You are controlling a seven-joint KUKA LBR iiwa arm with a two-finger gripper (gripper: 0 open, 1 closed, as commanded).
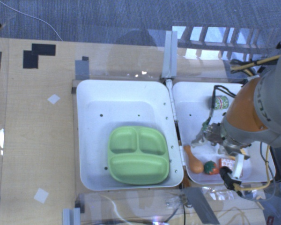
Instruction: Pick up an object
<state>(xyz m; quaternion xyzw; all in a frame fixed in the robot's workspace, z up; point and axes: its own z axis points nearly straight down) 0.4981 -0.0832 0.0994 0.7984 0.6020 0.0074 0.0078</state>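
Nearest the camera, along the front wall of the right bin (195, 179), three small items are lying in a row: an orange, pear-shaped piece (193, 158) beside the bin's left wall, a green and red toy vegetable (210, 168) just to its right, and a flat red-and-white packet (226, 163) touching or nearly touching that vegetable. None is lifted; all are resting on the bin floor.

Just behind and above these items, the end effector (214, 136) is hanging low over the middle of the right bin, with metal linkage and cabling showing beneath the wrist. Whether it is released or clenched cannot be told, since the arm's body is covering that part. Nothing is showing in its grasp.

The arm (264, 109), grey with its orange band, is reaching in from the right and shadowing the bin's right half.

Farther back, a small can with a green label (219, 102) is standing near the rear of the right bin, apart from the front row.

In the left bin (122, 95), a green divided plate (138, 154) is sitting toward the front, well apart from the end effector.

Judgement: the pick is not yet achieved. Descent onto a chosen item, closing and lifting are all remaining; the front-row items are looking like the nearest candidates.
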